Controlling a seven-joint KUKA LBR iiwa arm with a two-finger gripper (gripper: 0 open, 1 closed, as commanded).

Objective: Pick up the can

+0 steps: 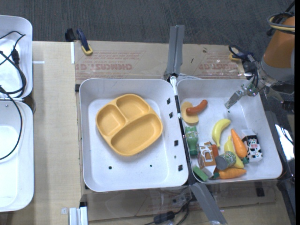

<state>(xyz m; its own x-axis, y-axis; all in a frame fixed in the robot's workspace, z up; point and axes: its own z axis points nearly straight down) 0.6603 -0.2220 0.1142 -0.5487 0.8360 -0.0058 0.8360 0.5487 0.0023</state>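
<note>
Bright, even overhead light; the two shallow white plastic bins glare slightly; soft short shadows beneath the yellow divided plate; focus mildly soft, grainier toward the edges.

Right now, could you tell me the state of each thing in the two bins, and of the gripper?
yellow divided plate: flat in left bin, nothing on it
sausage: lying in right bin
banana: lying in right bin
carrot: lying, slanted
milk carton: on its side
can: lying among the toy food, not grasped
gripper: above right bin, holding nothing
</note>
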